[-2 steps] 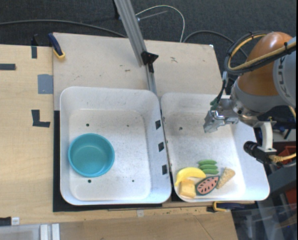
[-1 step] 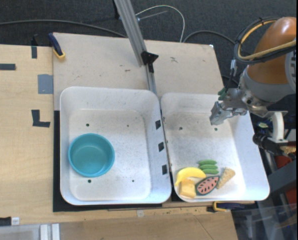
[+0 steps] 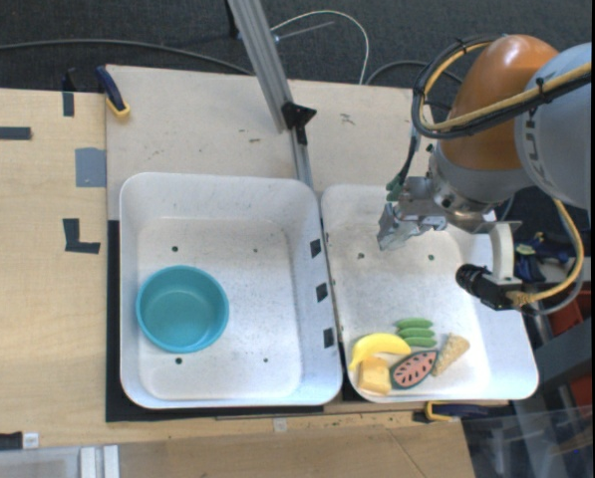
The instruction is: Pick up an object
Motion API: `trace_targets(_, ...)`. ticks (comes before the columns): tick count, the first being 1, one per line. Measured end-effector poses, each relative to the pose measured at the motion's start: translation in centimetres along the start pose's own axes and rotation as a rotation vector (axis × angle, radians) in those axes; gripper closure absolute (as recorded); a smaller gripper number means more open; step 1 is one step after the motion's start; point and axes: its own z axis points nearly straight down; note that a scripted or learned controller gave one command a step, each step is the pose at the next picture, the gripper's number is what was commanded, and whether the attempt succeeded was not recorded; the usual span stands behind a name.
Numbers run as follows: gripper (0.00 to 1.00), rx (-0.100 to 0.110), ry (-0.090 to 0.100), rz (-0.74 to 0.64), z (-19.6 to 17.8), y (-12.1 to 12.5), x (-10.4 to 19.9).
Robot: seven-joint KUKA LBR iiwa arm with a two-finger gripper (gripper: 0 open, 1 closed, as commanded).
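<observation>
Robot gripper (image 3: 395, 229), fingers apart w/ nothing between, hangs over the right bin (image 3: 496, 381) top end, well apart from toy food (image 3: 407, 357) (banana, watermelon slice, pea pod) clustered at its near edge, awaiting pickup.

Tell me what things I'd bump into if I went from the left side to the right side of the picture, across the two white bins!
Blue bowl → yellow banana → watermelon slice → tan wedge-shaped piece. The green pea pod sits above the watermelon, and the robot's hand hangs farther back, so I left those out.
</observation>
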Motion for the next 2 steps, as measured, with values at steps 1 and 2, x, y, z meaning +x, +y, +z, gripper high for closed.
trace_targets(1, 1.00, -0.001, 0.001, -0.002, 0.5, 1.0, 6.3)
trace_targets(2, 1.00, -0.001, 0.001, -0.002, 1.2, 2.2, 12.6)
